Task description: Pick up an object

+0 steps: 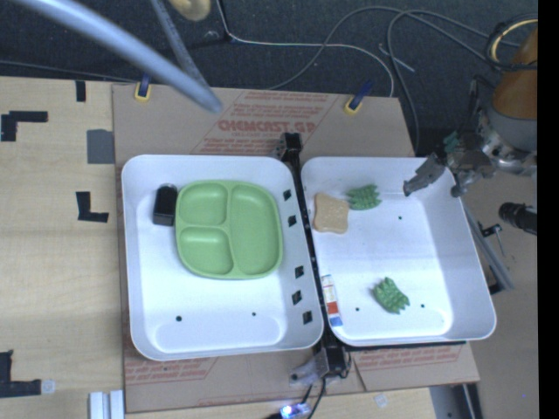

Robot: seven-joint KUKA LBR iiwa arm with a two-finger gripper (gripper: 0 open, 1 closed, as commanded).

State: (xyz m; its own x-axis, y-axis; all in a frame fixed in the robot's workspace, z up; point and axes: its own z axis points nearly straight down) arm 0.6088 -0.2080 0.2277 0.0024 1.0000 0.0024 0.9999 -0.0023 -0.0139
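knobbly green piece (391, 295) | tan spongy square (331, 213) | fingers (434, 180) state: cannot tell

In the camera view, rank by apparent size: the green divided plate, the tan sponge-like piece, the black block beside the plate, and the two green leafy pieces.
1. Green divided plate, by far the largest.
2. Tan piece.
3. Two green leafy pieces and the black block: too alike to rank.

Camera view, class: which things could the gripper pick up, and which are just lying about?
Could be picked:
tan sponge-like block
upper green piece
lower green piece
small tube
black block
green divided plate

Lying about:
two white bins
cardboard sheet
cables
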